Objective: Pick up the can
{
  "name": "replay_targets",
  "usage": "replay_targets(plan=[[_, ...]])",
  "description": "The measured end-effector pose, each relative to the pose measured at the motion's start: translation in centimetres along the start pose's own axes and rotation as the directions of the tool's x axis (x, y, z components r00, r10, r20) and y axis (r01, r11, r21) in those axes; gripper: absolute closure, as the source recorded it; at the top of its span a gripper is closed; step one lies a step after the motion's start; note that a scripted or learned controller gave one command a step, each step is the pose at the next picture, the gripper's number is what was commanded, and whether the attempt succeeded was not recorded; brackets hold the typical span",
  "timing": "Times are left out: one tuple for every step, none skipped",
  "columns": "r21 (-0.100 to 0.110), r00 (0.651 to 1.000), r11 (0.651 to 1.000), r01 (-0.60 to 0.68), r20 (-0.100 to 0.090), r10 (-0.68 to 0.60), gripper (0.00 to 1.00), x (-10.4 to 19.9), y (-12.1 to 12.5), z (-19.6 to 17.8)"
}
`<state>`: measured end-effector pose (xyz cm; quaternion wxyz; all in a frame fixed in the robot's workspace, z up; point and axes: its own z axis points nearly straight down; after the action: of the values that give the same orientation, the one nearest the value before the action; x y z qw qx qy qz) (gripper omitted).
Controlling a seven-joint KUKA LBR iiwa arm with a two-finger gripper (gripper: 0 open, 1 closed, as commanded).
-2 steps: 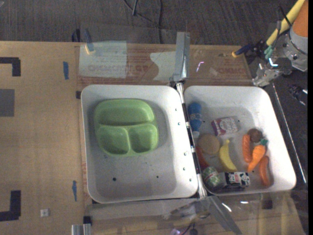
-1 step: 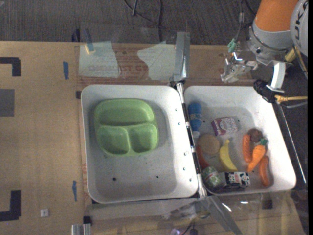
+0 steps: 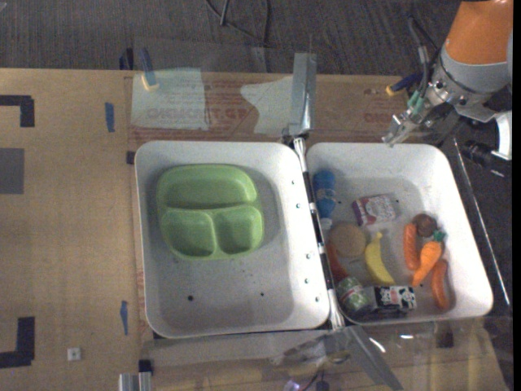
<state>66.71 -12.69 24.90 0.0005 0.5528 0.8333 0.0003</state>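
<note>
The can (image 3: 352,294), small with a green label, lies in the near left corner of the right bin (image 3: 444,165), next to a black-and-white carton (image 3: 395,298). My gripper (image 3: 400,130) hangs over the far rim of the right bin, well above and behind the can, with nothing seen in it. The arm's orange band (image 3: 482,19) rises at the top right.
The right bin also holds a blue bottle (image 3: 325,191), a pink-and-white packet (image 3: 375,209), a round tan item (image 3: 349,239), a banana (image 3: 377,259) and carrots (image 3: 429,259). A green divided tray (image 3: 210,210) sits in the left bin (image 3: 236,304).
</note>
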Motion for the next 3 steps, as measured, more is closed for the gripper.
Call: replay_targets(plan=[[0.001,0.988,0.988,-0.153,-0.001,0.153,1.0,10.2,-9.1,-1.4],[-0.002,0.996,0.996,-0.087,0.001,0.087,1.0,10.7,-3.7,-3.4],[0.001,0.984,0.984,-0.178,0.0,0.178,1.0,11.5,-14.8,-3.5]])
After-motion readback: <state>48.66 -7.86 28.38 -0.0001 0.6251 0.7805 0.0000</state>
